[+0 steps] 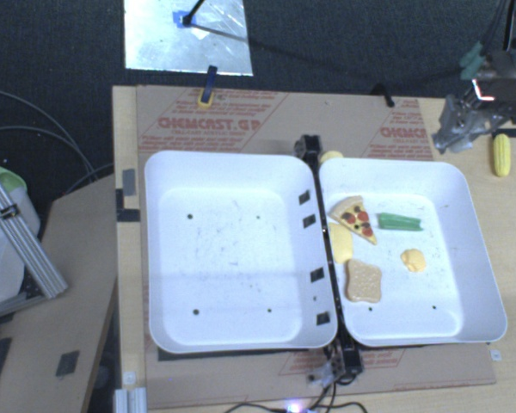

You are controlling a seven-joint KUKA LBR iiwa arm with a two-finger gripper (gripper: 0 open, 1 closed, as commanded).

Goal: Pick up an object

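Five toy foods sit in the right bin (477, 231), and any one of them could be the thing to pick up. I will use that bin as my landmark. The pizza slice (354, 218) lies near the bin's left wall, toward the back. A pale yellow piece (340, 244) pokes out from under the slice, just toward the front. The toast (364, 280) lies in front of that, close to the left wall too. The green bean (399, 222) lies near the middle of the bin, and its long side runs left to right. The small yellow lump (414, 260) sits just in front of the bean.

The tool (464, 126) hangs outside the bin, past its back right corner, over the brown tabletop (275, 119). I cannot tell how it is set from here, because it looks like a grey blur. I see nothing in it.

So every toy lies away from the tool, toward the front and the left. I think the bean and the yellow lump are the nearest ones. The tool would have to come in over the bin's back wall and then go down. A corn cob (500, 154) lies on the tabletop just outside the bin's right back corner, very near the tool. The left bin (159, 231) is on the far side from the tool.
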